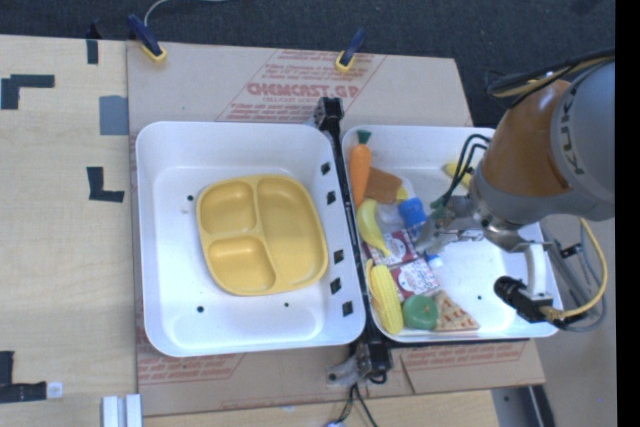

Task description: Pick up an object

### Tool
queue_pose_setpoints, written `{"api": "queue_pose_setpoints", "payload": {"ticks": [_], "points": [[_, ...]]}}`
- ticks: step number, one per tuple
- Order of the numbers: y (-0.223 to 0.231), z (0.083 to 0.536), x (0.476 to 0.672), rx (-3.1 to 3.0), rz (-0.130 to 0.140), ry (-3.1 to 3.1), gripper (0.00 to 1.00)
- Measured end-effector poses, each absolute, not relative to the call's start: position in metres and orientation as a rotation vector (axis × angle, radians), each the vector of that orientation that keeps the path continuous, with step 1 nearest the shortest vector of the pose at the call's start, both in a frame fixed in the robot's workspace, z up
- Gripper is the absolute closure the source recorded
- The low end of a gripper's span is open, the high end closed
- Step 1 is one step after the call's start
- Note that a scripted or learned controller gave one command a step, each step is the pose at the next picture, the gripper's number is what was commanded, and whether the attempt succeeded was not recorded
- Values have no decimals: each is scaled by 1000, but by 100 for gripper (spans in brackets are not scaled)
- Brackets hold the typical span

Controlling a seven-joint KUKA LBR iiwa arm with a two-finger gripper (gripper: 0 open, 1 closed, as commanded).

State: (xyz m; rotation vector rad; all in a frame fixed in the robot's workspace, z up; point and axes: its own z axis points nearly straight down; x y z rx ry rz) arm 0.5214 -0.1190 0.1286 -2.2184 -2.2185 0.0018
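Note:
My gripper (432, 233) reaches in from the right and hangs low over the middle of the right bin (500, 143). It is just right of a blue item (411, 212) and above a red and white packet (406, 265). Along the bin's left side lie a carrot (360, 173), a brown piece (382, 185), a yellow banana (371, 226) and a corn cob (385, 297). A green item (421, 312) and a pizza slice (455, 316) sit at the near edge. Nothing visibly hangs from the gripper.
The left bin (165, 215) holds a yellow divided plate (261, 234). A black divider (338, 205) with clamps runs between the bins. The right half of the right bin, under the arm (540, 155), is bare white floor.

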Motion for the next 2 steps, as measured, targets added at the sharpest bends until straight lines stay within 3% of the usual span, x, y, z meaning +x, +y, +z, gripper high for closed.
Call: {"api": "queue_pose_setpoints", "payload": {"ticks": [1, 2], "points": [[-119, 128, 521, -2218, 2, -2218, 0], [-102, 87, 566, -2231, -2, -2228, 0]]}}
